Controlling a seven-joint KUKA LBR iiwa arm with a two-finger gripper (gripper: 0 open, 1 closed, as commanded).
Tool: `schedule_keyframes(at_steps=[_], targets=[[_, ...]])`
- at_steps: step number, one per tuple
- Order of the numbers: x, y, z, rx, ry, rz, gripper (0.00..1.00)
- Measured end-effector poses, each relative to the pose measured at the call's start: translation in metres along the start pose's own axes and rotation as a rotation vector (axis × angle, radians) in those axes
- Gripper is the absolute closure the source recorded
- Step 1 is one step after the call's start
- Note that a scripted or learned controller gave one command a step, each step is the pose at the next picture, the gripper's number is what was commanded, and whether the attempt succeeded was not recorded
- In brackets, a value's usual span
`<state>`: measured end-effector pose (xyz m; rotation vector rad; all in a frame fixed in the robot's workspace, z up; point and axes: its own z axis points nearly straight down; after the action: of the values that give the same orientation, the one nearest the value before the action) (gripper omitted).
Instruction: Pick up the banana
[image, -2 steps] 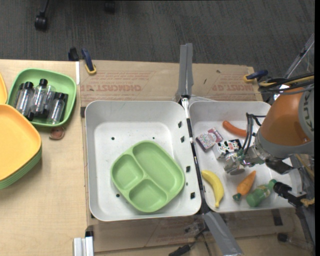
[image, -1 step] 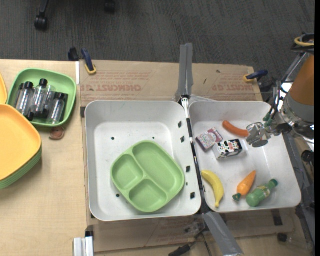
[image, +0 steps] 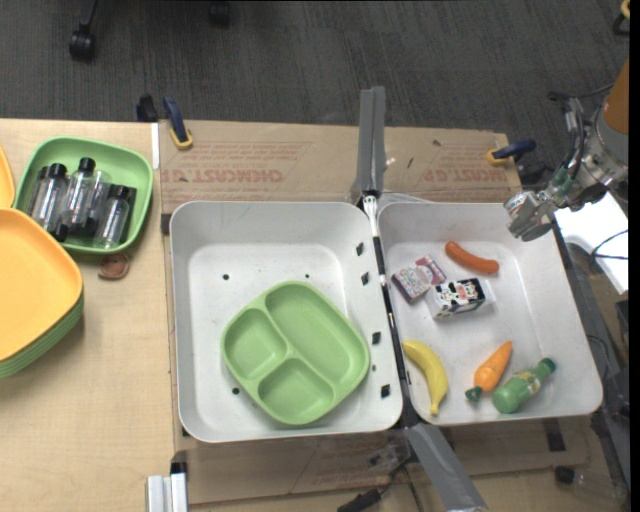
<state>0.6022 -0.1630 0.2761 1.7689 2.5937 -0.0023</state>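
While the arm is hanging in from the right, its gripper (image: 528, 214) is sitting high over the upper right corner of the right bin (image: 575, 330), well apart from everything inside it; whether it is open or closed, cannot tell from here, and nothing is showing in its grasp. The banana (image: 428, 371) is lying in the right bin near the lower left, close to the divider between the two bins, curving down toward the front edge. Just beside it to the right a carrot (image: 492, 367) is resting, and a green bottle (image: 521, 387) is lying next to that at the lower right. Further up, a small black-and-white carton (image: 459, 296) and a pink packet (image: 418, 278) are sitting side by side, with a sausage (image: 471, 258) lying above them. The left bin (image: 200, 300) is holding a green divided tray (image: 295, 351). Off to the left on the bench, a green dish (image: 84, 196) is holding several dark-capped vials, and yellow plates (image: 32, 295) are stacking at the edge.
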Motion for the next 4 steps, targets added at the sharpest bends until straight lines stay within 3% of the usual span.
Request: schedule_keyframes(at_steps=[1, 2, 3, 4], targets=[[-0.064, -0.001, 0.057, 0.001, 0.0, 0.063, 1.0], [-0.068, 0.013, -0.008, -0.002, -0.001, -0.218, 1.0], [-0.048, -0.041, 0.008, -0.002, 0.001, -0.616, 1.0], [0.003, -0.096, 0.135, -0.001, 0.003, -0.551, 1.0]])
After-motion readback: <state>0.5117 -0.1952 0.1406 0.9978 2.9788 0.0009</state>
